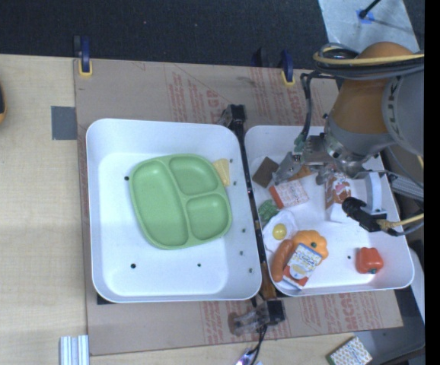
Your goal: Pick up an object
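Seen from above, the gripper (306, 163) hangs over the far end of the right bin (338, 276). The grey arm (406, 116) with its orange band (363, 109) comes in from the right, and whether the gripper is clenched or released cannot be told. The things to pick lie in this bin. Just below the gripper is a red-and-white packet (288, 195), with a brown card (264, 172) to its left and a second red wrapper (337, 192) to its right. Crowded nearer the front are a small green thing (268, 210), a fried egg (279, 230) and a sausage (280, 258) touching an orange pouch (306, 255), while a red pepper (369, 259) sits apart by the right wall. The left bin (110, 272) holds a green divided plate (180, 200) with a yellow piece (221, 172) at its edge. Both bins sit on brown cardboard (167, 90) over a pale wooden worktop (22, 204), with blue clamps (83, 52) at the far edge and dark floor (167, 14) beyond.
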Tool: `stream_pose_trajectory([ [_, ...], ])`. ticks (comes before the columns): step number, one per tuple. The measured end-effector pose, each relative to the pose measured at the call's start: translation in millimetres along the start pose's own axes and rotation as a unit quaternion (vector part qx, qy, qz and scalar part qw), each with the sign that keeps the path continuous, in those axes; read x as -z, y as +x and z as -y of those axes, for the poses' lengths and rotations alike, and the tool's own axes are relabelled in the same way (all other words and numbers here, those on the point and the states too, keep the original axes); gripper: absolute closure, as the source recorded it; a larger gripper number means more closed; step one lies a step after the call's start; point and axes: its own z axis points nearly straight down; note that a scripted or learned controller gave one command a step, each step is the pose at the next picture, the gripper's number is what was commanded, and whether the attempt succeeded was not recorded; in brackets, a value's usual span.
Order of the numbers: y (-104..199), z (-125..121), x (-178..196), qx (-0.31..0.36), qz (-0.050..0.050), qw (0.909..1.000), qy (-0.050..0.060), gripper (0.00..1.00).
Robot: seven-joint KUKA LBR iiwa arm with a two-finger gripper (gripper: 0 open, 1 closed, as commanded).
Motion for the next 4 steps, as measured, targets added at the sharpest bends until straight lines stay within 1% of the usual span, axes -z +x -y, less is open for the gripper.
stream_pose_trajectory([
  [1,-23.8,-53.8,-50.3,-0.001,0.0,1.0,-0.005,0.0],
  [2,-16.3,-53.5,-52.6,-0.001,0.001,1.0,-0.003,0.0],
  [3,-15.1,-51.1,-52.6,-0.003,0.001,1.0,-0.003,0.0],
  [4,-6.0,-50.5,-52.6,-0.001,0.001,1.0,-0.002,0.0],
])
